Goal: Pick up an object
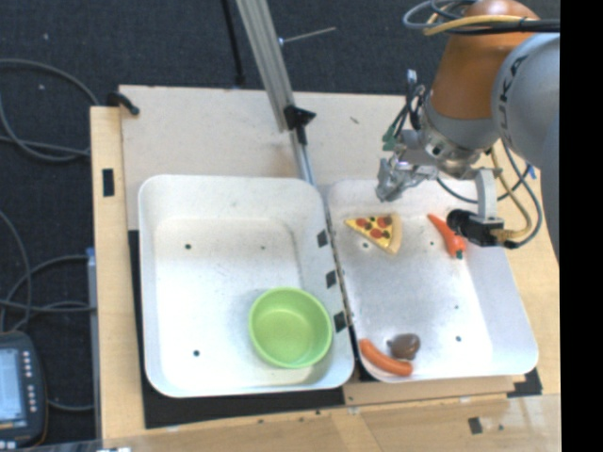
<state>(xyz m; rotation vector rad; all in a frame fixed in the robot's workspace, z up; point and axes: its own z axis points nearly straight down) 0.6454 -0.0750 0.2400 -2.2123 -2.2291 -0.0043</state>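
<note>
Over the far edge of the right-hand bin (490,295), the grey arm's gripper (388,189) hangs just above the white floor, its orange band and a tangle of cables above it. From this slanted view the fingers blur into one dark tip, so whether the jaws are apart or together cannot be told; nothing shows between them. A toy pizza slice (377,231) lies just beside the tip, toward the bin's far-left corner. An orange carrot-like piece (447,234) rests near the far-right side of the same bin. At the near-left corner sit a small brown lump (404,346) and an orange sausage shape (385,359), seemingly touching. A green bowl (290,327) stands upright at the near-right corner of the left-hand bin (188,281).
</note>
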